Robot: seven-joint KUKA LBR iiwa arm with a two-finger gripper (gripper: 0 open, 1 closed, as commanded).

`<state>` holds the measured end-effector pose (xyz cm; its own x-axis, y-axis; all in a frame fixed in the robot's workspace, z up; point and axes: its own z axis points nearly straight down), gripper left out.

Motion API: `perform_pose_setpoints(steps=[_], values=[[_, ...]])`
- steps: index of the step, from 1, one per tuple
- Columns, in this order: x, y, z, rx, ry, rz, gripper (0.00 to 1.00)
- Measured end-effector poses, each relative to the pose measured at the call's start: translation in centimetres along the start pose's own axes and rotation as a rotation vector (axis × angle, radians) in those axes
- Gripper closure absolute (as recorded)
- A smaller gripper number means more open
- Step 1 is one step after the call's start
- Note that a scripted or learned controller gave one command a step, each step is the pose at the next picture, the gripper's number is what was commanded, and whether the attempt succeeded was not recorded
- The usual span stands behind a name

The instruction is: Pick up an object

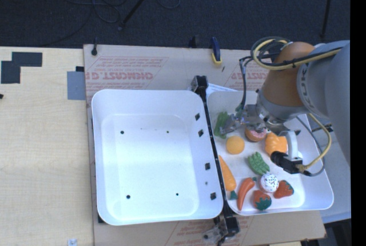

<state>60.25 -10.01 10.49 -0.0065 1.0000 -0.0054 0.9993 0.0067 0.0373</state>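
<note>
Hovering hand (247, 120), grip unclear, over glossy round plastic produce in right bin (320, 196).

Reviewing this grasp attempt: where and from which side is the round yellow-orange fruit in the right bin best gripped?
Grip the yellow-orange fruit across its widest middle, coming straight down from above. It looks round, so no side is favoured. It seems to sit apart from the green leafy piece and the green ridged vegetable, probably leaving finger room on its left and right.

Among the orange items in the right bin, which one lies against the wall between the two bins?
The long orange carrot: it lies lengthwise along the dividing wall. The round orange ball and the orange-red carrot lie further inside the right bin.
</note>
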Motion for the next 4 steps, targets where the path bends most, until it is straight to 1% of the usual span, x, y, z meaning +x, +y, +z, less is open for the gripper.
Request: perform_pose_setpoints(steps=[3,4], values=[[-0.7,-0.3,0.1,-0.003,-0.002,-0.002,0.0],[-2.0,-3.0,0.0,-0.004,-0.006,0.002,0.0]])
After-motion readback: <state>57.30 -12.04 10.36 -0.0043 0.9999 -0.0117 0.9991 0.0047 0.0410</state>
